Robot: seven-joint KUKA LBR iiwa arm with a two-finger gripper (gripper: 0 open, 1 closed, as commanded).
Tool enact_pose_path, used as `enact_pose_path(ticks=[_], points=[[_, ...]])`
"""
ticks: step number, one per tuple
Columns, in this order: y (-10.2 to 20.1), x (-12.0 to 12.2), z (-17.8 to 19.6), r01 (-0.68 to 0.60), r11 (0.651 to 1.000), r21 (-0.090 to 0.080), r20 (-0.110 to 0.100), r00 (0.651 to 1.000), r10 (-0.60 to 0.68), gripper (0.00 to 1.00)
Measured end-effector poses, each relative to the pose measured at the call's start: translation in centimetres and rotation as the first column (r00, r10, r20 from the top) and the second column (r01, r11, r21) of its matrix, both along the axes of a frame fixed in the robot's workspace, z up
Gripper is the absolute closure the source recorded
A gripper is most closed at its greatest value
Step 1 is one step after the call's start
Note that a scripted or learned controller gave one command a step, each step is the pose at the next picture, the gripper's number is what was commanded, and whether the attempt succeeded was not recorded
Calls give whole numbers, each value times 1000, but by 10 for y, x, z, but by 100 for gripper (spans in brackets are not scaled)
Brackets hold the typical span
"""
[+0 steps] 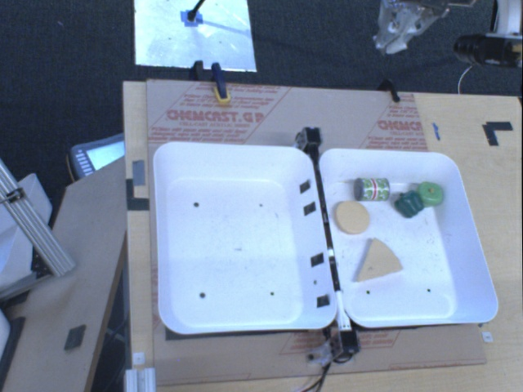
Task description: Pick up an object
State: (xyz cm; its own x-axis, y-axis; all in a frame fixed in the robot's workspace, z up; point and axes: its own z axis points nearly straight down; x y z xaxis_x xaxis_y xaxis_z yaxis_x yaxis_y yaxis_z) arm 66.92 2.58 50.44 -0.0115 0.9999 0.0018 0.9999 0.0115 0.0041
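Two shallow white bins sat side by side on the surface [139, 268], listed left to right as follows

Left bin [176, 243]: held nothing to grasp, its floor marked by a few dark dots

Right bin [466, 251], four items, all in its upper and middle part:
- tan round disc [353, 217], lying flat near the divider; judged thin and stiff, with little edge to pinch, a poor candidate
- tan wedge [378, 261], lying flat just below the disc and apart from it; judged light and rigid, its sloping sides likely to slip out of a squeeze
- small can [372, 189], green and red label, lying on its side above the disc; judged light, hard and prone to roll, best taken across its round body at mid-length
- green lumpy object [419, 198], near the can's right end, contact between them not discernible; judged light, its uneven shape giving some purchase across the narrower width

End effector [395, 33]: hung high beyond the far edge of the surface, well apart from every item, carrying nothing; whether its fingers were spread or closed could not be told at that size and blur

Judgement: no pick was under way; the can or the green object offered the best hold
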Motion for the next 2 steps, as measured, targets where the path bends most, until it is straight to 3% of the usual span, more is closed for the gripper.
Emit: enact_pose_path(ticks=[1,2], points=[[100,-2,-94,-2,1000,1,-11,1000,2,100],[152,-7,39,1,1000,4,13,1000,-1,100]])
